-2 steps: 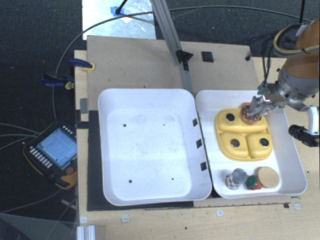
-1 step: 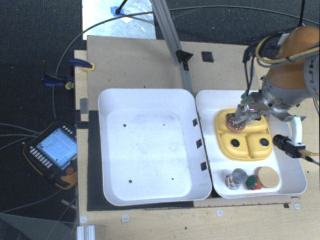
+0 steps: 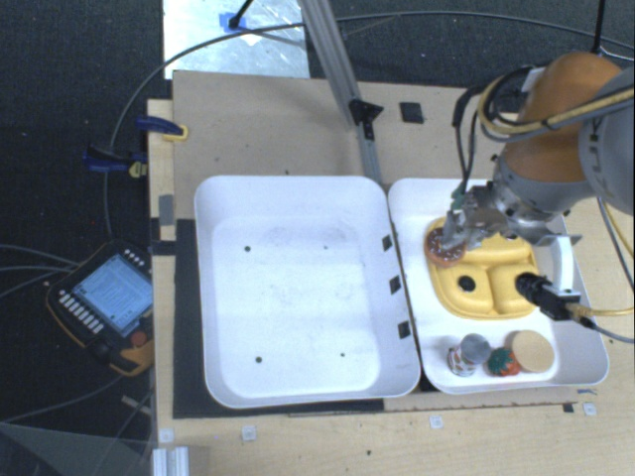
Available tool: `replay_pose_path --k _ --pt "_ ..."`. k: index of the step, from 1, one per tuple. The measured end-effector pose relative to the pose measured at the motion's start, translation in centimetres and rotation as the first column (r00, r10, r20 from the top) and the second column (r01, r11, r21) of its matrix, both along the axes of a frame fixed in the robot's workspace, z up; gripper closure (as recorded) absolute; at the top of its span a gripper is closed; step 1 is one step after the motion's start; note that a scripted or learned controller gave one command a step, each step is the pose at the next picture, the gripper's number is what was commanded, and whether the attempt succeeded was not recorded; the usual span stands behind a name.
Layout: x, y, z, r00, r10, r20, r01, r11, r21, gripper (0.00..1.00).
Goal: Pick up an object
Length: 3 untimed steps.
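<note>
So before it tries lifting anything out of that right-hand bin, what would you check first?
1. Gripper is over the right bin: ok.
2. It sits at the pink round object: ok.
3. Object actually gripped: cannot tell.
4. Yellow tray-like piece touches the pink object and may get nudged: not ok.
5. Small items at the bin's front, grey ball and tan disc, lie apart from the arm: ok.
</note>
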State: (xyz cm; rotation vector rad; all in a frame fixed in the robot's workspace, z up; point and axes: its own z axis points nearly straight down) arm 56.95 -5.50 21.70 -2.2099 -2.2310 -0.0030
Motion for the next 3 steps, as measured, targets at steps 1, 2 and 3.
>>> replay_pose_path --k 1,2,3 --pt "-1.7 5.6 1.1 1.0 0.002 0.0 -0.002 1.0 0.001 1.0" --pt "-3.2 10.9 0.0 1.0 0.0 -0.001 0.0 1.0 -0.001 1.0" --pt "-5.0 15.8 1.4 1.0 0.001 0.0 -0.001 1.0 0.001 1.0"
